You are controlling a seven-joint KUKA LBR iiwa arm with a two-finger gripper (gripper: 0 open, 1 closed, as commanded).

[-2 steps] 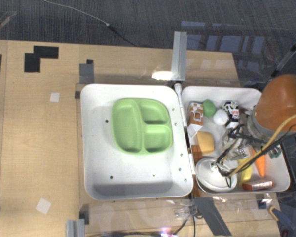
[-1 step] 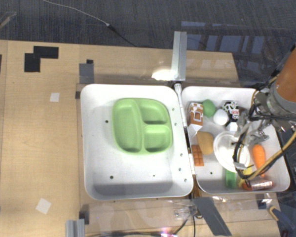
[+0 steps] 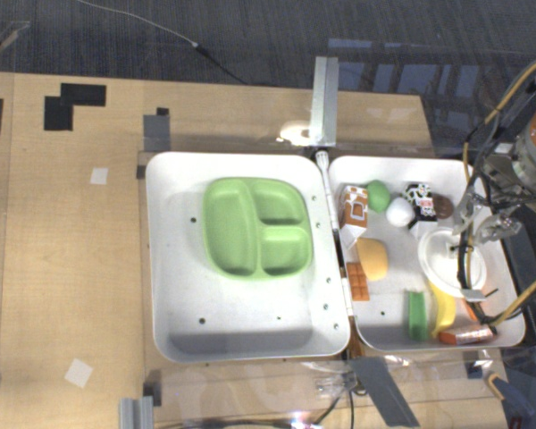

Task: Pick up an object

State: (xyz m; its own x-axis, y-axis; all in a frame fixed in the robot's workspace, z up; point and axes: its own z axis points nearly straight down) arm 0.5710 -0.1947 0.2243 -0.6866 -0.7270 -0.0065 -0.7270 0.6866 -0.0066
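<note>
Hovering over the right bin (image 3: 516,329), the gripper (image 3: 473,231) hangs above a white bowl (image 3: 438,256) near that bin's right wall, apparently still at the approach step with nothing visibly held. Whether the pincer is apart or together cannot be told. Next, it likely must drop onto one item, perhaps the bowl or the banana (image 3: 444,307) just below it.

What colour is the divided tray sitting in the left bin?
Light green; the divided tray shows clearly in the camera view against the white left bin.
</note>
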